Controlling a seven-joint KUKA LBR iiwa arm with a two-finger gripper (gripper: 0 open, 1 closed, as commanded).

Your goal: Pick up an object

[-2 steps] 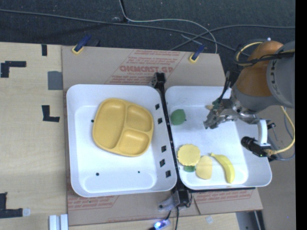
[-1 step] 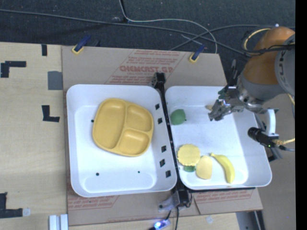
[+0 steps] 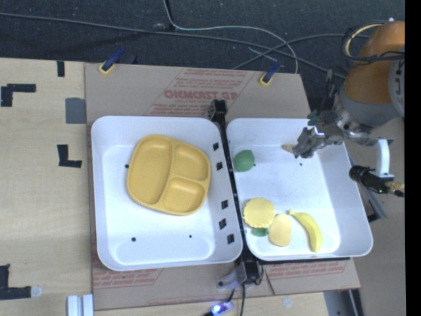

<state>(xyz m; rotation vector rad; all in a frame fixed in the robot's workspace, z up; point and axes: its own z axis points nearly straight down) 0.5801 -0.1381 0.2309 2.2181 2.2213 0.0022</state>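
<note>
a robotics lab or test bench is indicated. two shallow white bins (image 3: 105, 196) are set side by side on a cardboard sheet (image 3: 197, 91), which is clamped at its far edge by blue and yellow clips (image 3: 270, 74). loose black cables (image 3: 197, 28) are trailed over dark carpet beyond the bench. black tape marks (image 3: 66, 157) are stuck on the wooden benchtop, far to the left of the gripper (image 3: 304, 145). toy food is used: a plastic banana (image 3: 309, 230) lies below the fingers.
</note>
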